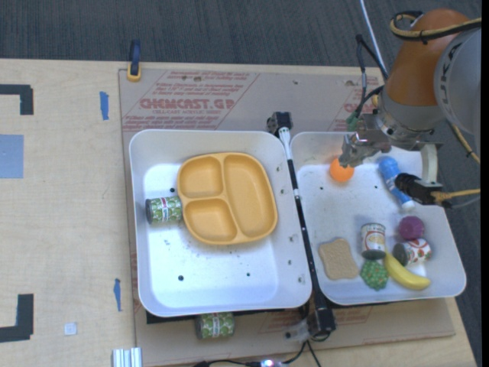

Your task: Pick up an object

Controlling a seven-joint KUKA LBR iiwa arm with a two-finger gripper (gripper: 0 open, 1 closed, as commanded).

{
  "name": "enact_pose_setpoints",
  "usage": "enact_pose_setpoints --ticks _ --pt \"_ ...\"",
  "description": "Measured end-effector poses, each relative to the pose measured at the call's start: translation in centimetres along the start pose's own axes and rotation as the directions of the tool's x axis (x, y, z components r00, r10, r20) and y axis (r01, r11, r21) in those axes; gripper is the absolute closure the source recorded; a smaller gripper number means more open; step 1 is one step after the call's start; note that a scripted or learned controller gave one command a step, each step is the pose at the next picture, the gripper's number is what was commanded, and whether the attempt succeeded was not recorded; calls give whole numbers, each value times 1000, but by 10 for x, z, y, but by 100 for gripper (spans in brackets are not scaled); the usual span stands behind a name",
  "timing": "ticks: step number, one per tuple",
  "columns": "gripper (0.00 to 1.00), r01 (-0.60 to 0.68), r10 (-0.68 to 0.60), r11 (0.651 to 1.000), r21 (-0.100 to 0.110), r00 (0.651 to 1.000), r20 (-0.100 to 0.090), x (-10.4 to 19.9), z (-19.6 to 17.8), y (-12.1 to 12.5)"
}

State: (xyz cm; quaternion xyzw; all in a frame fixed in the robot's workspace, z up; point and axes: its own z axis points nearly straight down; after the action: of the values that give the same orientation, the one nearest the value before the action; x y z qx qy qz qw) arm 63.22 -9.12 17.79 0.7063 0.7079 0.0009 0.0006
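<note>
In the right bin (451, 281), a small orange ball (341, 172) lies near the back left corner. My gripper (353, 153) hangs just above and slightly right of the ball, close to it or touching it. The same bin holds a blue bottle (394, 179), a small can (373, 238), a purple plum (412, 227), a bread slice (338, 258), a green leafy piece (374, 275), a banana (405, 274) and a red and white item (417, 251).
The left bin (221, 281) holds a yellow divided plate (227, 197) and a green can (163, 209) lying on its side. Another can (215, 325) lies outside, below the left bin's front rim. A black divider (294, 197) runs between the bins.
</note>
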Motion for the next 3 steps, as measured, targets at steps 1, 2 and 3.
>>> enact_pose_setpoints --ticks 1,2,3 --pt "100 -3 3 1000 -1 1000 2 -55 91 -51" --pt "100 -1 1 1000 -1 1000 2 -72 49 -4" --pt "100 0 0 1000 -2 1000 -1 26 -8 7"
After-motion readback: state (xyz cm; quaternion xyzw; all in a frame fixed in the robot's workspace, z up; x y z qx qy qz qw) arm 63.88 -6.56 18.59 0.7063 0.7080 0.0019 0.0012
